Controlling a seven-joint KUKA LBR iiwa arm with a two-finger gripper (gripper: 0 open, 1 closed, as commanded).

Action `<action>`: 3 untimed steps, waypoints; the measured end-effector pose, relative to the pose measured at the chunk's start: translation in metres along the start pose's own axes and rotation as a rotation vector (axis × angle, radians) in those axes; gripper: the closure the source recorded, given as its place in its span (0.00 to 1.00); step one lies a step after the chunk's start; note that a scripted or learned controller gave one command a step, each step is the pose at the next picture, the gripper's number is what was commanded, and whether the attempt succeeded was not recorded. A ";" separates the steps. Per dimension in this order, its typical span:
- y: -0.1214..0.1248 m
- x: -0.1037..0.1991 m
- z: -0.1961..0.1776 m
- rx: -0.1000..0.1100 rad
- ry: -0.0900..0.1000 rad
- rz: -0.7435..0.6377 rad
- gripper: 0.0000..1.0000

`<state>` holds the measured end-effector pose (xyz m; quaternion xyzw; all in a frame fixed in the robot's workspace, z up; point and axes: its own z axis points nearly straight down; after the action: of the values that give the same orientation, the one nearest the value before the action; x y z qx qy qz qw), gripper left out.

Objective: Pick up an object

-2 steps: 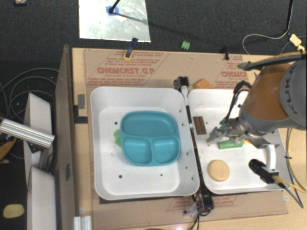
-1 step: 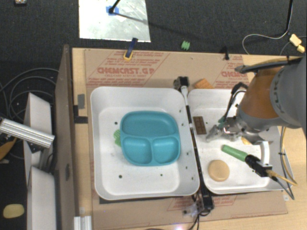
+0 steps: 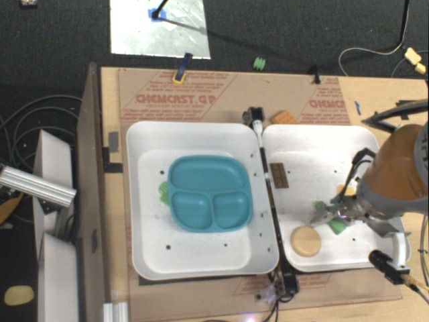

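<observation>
In the right bin (image 3: 315, 143) my gripper (image 3: 333, 214) is low over the floor near the front right, reaching in from the right. A small green object (image 3: 336, 227) lies right under it, touching or nearly touching the gripper. A tan round disc (image 3: 307, 241) rests just left of and in front of the gripper. A small yellow-orange piece (image 3: 347, 191) peeks out just behind the wrist. The grey arm with its orange band (image 3: 401, 170) covers the bin's right side.
The left bin (image 3: 147, 180) holds a teal divided plate (image 3: 210, 192) with a green bit (image 3: 163, 192) at its left edge. A brown block (image 3: 284, 117) lies on the bench behind the bins. A black divider bar (image 3: 266, 180) runs between the bins.
</observation>
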<state>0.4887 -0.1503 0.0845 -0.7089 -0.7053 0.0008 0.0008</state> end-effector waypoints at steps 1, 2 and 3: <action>0.077 0.019 -0.001 -0.011 -0.001 -0.014 0.00; 0.020 -0.005 0.000 0.000 0.000 -0.002 0.00; 0.024 -0.003 -0.011 -0.006 0.000 -0.007 1.00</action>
<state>0.5131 -0.1534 0.0957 -0.7065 -0.7077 -0.0016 -0.0012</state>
